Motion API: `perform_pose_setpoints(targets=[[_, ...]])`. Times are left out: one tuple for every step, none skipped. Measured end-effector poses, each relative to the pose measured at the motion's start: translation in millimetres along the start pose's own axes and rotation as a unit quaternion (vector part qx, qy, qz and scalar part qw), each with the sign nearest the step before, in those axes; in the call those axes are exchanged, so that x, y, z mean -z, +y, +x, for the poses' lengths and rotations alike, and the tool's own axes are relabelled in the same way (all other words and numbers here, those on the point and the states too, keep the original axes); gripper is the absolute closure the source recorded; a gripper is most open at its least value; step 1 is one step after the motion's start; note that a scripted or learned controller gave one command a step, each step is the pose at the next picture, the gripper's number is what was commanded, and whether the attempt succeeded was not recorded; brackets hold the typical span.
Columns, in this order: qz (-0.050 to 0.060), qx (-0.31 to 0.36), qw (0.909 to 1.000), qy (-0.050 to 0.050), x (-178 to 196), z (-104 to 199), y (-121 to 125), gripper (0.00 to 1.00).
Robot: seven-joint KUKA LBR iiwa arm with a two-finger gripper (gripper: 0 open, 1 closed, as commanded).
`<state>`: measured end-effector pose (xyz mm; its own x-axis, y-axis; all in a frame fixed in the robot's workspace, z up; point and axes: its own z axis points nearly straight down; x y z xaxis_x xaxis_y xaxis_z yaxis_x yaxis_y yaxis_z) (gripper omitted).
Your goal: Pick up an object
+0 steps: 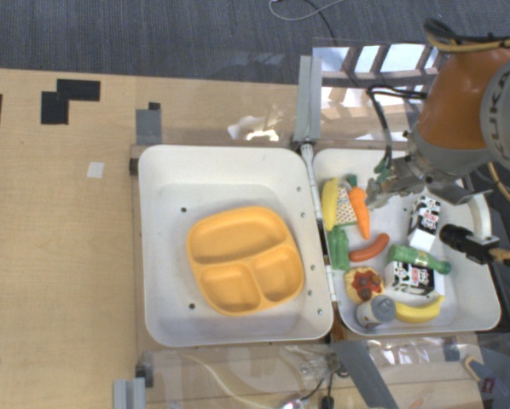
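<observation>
Across the lower frame, a pale wooden bench (59,254). On it, left of centre, a shallow white left bin (157,228); touching its right side, a second white right bin (487,307) at centre right. Coming in from the upper right, the grey arm (464,100) with its orange band, hanging over the upper part of the right bin. In the middle of the left bin, lying flat, a yellow divided plate (242,258) with three compartments.

All pickable objects crowded in the right bin. Along its left wall, a yellow banana-shaped toy (330,203), and just below it a green cucumber (338,248). Beside these, an orange carrot (361,216) and a reddish sausage (370,247). Further right, a green stick-shaped toy (419,258), a small black-and-white carton (425,216) above it and a similar carton (411,278) below it. At the bottom edge, a yellow banana (417,311) and a grey can (374,312), touching each other.

Just above the carrot's top end, the gripper (381,186), dark and small. Cannot tell whether open or closed; nothing seen held in it.
</observation>
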<state>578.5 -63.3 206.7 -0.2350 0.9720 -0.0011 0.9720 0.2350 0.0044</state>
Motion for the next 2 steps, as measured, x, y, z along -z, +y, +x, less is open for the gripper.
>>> perform_pose_setpoints(targets=[[0.001, 0.031, 0.9995, 0.0, -22.9, 13.9, 29.8, 1.0], [0.0, 0.012, 0.9999, 0.0, 48.5, 96.2, 5.4, 1.0]])
